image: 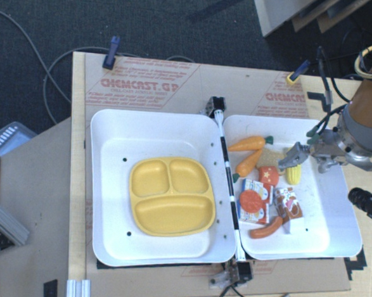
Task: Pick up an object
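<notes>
Hovering low over the right bin [332,240], the pincer [293,158] sits beside the corn [293,176]; its state cannot be told. Nothing is seen lifted yet.

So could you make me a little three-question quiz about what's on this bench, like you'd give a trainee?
1. True or false: the yellow divided tray lies in the left bin.
2. Which bin is the gripper over? A) the left bin B) the right bin C) neither
3. Fill in: two orange toy ______ lie near the right bin's top left corner.

Key
1. True; it sits about mid-bin with three compartments.
2. B; the gripper hangs above the pile of toy food, close to the yellow corn piece.
3. Carrots; one lies nearly flat, the second carrot slants below it.
</notes>
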You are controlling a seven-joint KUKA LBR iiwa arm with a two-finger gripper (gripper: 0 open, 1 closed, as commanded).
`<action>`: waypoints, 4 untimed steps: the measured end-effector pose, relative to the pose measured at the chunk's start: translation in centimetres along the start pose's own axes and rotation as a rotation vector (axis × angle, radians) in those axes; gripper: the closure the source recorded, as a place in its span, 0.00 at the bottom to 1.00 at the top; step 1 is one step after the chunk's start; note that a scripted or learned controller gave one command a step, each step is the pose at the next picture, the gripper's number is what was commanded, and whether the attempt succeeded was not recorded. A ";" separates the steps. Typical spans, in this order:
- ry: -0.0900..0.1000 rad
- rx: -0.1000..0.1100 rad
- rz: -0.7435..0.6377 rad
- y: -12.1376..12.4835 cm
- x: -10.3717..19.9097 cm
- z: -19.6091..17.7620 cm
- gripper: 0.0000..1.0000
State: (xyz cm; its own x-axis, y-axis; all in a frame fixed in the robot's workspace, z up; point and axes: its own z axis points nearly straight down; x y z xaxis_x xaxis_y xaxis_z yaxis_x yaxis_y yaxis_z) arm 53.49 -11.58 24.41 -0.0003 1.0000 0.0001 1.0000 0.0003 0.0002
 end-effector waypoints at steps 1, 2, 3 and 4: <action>0.000 -0.001 -0.001 8.7 2.5 5.9 0.00; -0.001 -0.004 0.000 8.8 2.1 15.7 0.00; -0.004 -0.009 0.001 8.9 2.0 14.6 1.00; 0.001 0.001 -0.001 3.0 9.4 5.9 1.00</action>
